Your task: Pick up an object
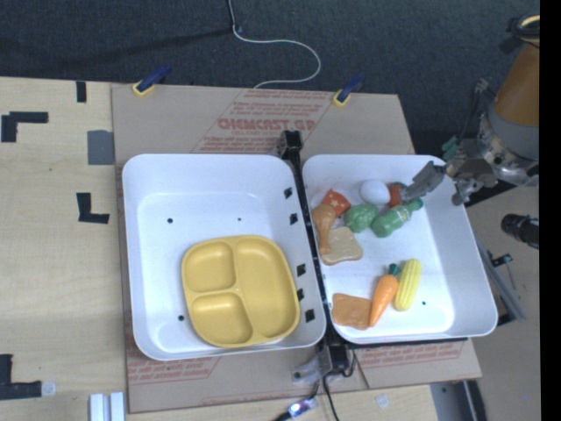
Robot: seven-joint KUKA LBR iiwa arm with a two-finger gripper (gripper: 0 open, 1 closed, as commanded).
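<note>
Two white bins sit side by side on the bench; landmark is the right bin [465,261]. Nearest its front wall: an orange wedge-like piece [351,310] at the front-left, then a carrot [383,297] with its long axis running tip-down toward the front wall and its green top pointing to the back, touching a corn cob [408,284] just to its right, which lies on a near-parallel axis, slightly tilted. Bare floor lies to the right of the corn, up to the right wall, and that is the widest free patch in this bin. Mid-bin, against the left wall, is a tan bread-like slice [340,246]. Behind it is a cluster: a red-orange piece [334,203], a green lump [359,217], a green elongated vegetable [392,218] with its axis rising toward the back-right, and a white egg [374,190]. These items touch or overlap, so their outlines are hard to separate. The gripper [423,182] sits over the back-right of the cluster, by the green vegetable's far end; I cannot tell whether it is open, closed or gripping anything. The arm's orange band [517,86] is cut off at the frame's right. To the left of the right bin, the left bin [140,235] holds a yellow divided plate [238,288] at its front.
</note>
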